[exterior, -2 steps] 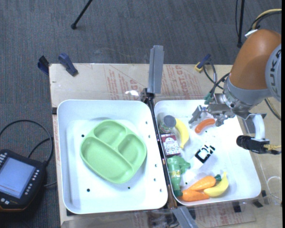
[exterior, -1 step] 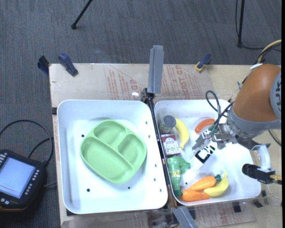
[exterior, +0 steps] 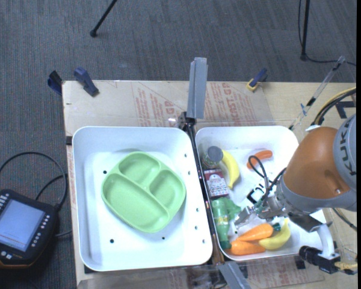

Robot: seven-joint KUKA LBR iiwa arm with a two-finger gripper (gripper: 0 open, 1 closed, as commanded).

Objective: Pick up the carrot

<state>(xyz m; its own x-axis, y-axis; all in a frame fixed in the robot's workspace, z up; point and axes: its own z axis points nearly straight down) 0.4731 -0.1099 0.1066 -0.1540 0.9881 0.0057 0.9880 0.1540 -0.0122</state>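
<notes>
Two white bins on desk, left bin (exterior: 84, 161) holding green divided plate (exterior: 144, 190), right bin (exterior: 277, 134) holding bananas, bottles, sausage, carrot (exterior: 257, 232) near front edge, tool (exterior: 257, 212) just above carrot, grip state unclear

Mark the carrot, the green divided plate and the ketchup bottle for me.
carrot (exterior: 257, 232): camera view, middle of its orange body.
green divided plate (exterior: 126, 212): camera view, its lower rim.
ketchup bottle (exterior: 216, 183): camera view, its red label.
</notes>
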